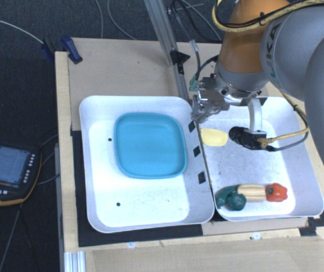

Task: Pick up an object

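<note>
Gripper (203, 113) sits low at right bin's (303, 152) left wall, beside yellow piece (214, 137), prob. lining up a grab; grip state can't be told. Toy (251, 195) along front edge, plate (150, 145) in left bin (94, 152).

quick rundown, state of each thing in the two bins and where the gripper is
blue plate: flat, right way up, in the left bin
yellow piece: lying loose at the right bin's left side
toy with green, tan and red parts: on its side by the right bin's near wall
gripper: over the right bin's far left corner, holding nothing seen
</note>
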`<state>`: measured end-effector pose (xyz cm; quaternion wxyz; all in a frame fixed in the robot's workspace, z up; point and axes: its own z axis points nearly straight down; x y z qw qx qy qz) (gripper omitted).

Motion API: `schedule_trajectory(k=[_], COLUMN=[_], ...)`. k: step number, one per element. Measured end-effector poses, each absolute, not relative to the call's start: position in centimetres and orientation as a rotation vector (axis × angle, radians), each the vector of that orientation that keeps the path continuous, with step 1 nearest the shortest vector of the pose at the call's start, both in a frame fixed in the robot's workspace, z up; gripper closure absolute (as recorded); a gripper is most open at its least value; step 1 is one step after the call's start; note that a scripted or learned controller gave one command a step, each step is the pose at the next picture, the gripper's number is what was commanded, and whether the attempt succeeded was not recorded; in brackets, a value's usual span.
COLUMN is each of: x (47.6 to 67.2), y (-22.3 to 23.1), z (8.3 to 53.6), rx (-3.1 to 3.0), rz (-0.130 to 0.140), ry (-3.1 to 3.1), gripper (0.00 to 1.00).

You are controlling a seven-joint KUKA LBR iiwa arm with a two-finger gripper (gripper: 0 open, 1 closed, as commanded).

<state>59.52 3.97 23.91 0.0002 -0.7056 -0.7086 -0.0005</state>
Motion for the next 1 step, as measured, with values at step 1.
schedule_trajectory(k=[1], x=[61.01], y=[8.71], z=[23.50], rx=[-2.216], rz=[-0.001], ry=[-2.226], gripper=[1.00])
